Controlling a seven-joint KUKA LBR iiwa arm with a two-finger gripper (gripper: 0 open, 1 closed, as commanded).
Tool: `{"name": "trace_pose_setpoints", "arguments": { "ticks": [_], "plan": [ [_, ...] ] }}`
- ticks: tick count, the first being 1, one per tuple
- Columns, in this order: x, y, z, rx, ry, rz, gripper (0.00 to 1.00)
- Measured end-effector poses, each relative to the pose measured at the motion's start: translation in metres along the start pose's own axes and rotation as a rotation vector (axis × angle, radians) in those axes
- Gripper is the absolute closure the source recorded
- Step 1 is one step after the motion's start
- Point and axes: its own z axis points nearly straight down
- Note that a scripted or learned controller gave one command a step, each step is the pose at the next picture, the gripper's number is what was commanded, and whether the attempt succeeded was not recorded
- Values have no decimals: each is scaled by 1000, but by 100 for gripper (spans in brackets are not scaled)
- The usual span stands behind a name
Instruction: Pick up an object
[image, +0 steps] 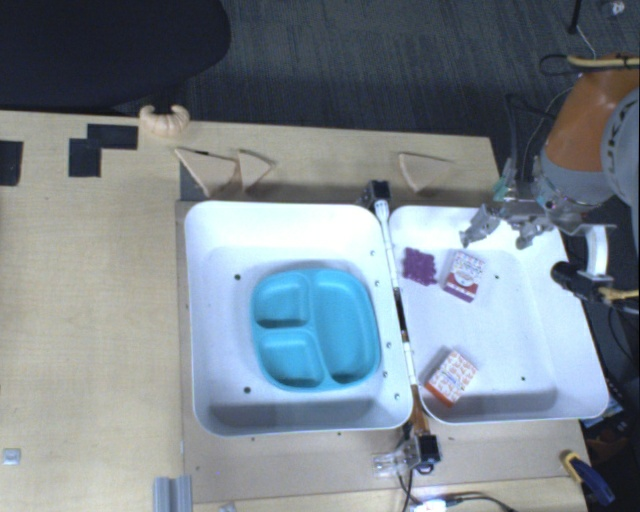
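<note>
Pale wooden bench top (90, 330) carries two shallow white bins side by side, with dark carpet beyond its far edge. In the left bin (215, 300) lies a turquoise divided tray (315, 327), three compartments showing, set roughly in the middle. In the right bin (540, 340) are three small things: a purple knobbly block (419, 265) close to the dividing wall toward the far side, a red-and-white patterned carton (464, 275) just beside it on the right, and a second patterned carton with an orange side (451, 376) lying apart near the bin's near wall. From the right, the grey arm with its orange band (590, 120) reaches over the far right part of that bin. The gripper (505, 228) hangs above the bin floor, its two fingers spread apart with nothing between them, a little right of and beyond the red-and-white carton.
</note>
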Motion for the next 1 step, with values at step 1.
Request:
{"name": "trace_pose_setpoints", "arguments": {
  "ticks": [1],
  "plan": [
    [-34,-34,87,-7,-3,2,0]
  ]
}}
